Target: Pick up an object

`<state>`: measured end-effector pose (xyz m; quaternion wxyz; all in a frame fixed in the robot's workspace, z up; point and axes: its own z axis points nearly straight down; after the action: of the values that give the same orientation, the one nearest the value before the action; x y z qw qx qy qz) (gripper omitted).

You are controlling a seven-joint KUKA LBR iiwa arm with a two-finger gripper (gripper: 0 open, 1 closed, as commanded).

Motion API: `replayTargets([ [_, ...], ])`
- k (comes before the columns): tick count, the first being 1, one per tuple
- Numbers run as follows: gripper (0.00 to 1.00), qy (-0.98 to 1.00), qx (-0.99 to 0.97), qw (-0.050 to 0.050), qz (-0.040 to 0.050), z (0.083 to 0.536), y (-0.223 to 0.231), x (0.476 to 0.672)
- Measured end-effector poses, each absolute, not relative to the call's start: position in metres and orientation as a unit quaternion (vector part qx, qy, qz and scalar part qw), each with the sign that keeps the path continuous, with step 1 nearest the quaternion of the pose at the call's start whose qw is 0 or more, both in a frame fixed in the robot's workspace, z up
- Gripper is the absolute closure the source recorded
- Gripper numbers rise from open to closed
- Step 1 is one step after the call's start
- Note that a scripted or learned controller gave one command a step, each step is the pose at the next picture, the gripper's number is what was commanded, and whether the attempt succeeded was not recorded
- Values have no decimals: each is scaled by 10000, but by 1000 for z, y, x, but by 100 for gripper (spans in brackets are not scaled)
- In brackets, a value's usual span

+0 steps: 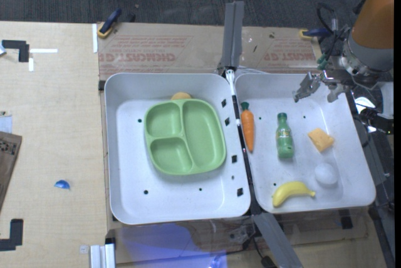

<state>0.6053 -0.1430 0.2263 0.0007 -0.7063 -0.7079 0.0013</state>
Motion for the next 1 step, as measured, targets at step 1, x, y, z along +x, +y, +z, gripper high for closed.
replayTargets([
  [1,0,-7180,-6960,-3,1,92,-114,588],
])
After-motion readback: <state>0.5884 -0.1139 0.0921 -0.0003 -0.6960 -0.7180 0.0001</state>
